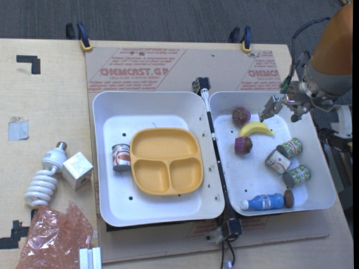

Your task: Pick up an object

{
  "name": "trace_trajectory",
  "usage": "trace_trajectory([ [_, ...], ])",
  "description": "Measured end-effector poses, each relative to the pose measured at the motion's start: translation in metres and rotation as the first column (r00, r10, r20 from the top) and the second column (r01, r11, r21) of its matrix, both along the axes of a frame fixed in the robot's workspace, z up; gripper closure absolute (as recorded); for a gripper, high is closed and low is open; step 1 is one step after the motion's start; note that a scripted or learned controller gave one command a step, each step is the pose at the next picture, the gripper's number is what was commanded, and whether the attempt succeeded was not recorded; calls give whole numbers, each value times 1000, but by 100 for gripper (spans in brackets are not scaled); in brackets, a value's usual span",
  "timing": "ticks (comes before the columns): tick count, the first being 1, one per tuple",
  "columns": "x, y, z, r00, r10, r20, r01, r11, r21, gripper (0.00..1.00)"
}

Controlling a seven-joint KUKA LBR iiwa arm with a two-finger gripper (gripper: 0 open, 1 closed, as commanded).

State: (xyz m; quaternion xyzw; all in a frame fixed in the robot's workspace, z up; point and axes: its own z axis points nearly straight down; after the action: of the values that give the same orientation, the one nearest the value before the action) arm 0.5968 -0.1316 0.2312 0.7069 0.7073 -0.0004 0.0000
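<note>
arm: the grey arm with the orange band [336, 32] reaches in at the upper right of the frame, over the far right corner of the right-hand bin.
tool: the two-finger tool [283, 106] hangs above the upper part of the right white shallow bin [320, 192]; it carries nothing, and i cannot tell from here whether it is open or closed.
nearest thing: the yellow curved plastic banana [256, 129] lies just down and left of the tool in the frame, resting on the bin floor.
long axis: the banana runs roughly left to right across the frame, its ends dipping downward.
key relation: i'd judge the banana the likeliest pick, since the tool needs only a short shift down-left and a descent, closing across the banana's narrow width.
neighbours: a dark red round ball [242, 116] sits just above-left of the banana, and a purple block-like fruit [243, 145] just below-left; both near enough to get bumped.
further off: small green-labelled cans [290, 148] and a blue plastic bottle [262, 202] lie toward the lower right.
left bin: a yellow divided tray [166, 161] with a small red-and-white can [120, 157] beside it.
</note>
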Motion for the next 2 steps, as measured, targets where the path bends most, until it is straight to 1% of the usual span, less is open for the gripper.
trace_trajectory([
  [1, -65, -10, -99, 1000, -2, 0, 2, 1000, 0, 0],
  [2, 21, -21, -138, 1000, 2, 1, -2, 1000, 0, 0],
])
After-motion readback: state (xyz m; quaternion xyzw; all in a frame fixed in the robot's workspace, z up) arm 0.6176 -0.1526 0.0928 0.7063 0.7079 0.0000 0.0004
